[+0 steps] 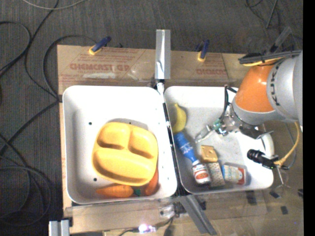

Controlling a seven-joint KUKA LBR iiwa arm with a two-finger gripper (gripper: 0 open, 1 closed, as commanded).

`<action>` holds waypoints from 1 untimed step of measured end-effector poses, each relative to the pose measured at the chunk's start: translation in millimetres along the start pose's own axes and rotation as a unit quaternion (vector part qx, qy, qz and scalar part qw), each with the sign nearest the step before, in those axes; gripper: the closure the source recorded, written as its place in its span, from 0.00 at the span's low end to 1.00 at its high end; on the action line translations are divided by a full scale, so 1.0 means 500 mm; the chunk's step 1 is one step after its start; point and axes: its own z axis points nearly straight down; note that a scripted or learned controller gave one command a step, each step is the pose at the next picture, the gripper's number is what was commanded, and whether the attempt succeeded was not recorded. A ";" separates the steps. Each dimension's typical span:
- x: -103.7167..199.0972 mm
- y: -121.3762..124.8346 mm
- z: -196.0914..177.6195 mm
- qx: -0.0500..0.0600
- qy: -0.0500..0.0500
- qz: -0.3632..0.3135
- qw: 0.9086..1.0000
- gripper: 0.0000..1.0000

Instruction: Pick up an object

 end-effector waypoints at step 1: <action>0.000 0.000 -0.014 0.001 0.001 0.000 1.000 1.00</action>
